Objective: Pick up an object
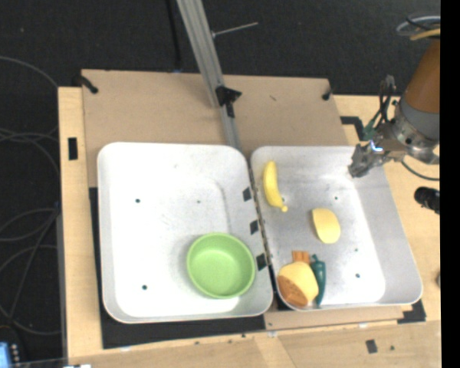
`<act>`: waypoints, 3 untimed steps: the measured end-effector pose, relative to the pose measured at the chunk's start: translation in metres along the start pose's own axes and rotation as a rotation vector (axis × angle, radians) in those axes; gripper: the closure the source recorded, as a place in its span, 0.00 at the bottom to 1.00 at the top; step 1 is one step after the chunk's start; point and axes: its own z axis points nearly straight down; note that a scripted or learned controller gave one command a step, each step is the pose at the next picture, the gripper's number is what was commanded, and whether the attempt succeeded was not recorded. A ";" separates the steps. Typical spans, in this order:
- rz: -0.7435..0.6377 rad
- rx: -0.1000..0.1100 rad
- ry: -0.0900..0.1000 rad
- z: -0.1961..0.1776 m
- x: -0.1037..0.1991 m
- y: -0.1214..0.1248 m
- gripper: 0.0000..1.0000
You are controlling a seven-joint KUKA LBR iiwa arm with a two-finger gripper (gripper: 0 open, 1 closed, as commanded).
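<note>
In the right bin (372, 228) lie a yellow banana (272, 185) near its left wall, a pale yellow rounded piece (326, 225) in the middle, and an orange-and-yellow toy with a green part (300, 280) at the front left corner. A green bowl (221, 264) sits in the left bin (153, 198), toward its front right. My gripper (362, 162) hangs over the right bin's far right corner, well away from all the objects, with nothing seen in it.
A slanted metal post (203, 48) rises from behind the bins, over the gap between them. The brown bench (161, 106) surrounds the bins; cables lie on the dark floor at left.
</note>
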 end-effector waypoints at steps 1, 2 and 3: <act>-0.003 0.000 0.000 -0.045 -0.004 0.004 1.00; -0.008 0.006 0.003 -0.048 0.049 0.003 1.00; -0.008 0.007 0.003 -0.041 0.110 0.016 1.00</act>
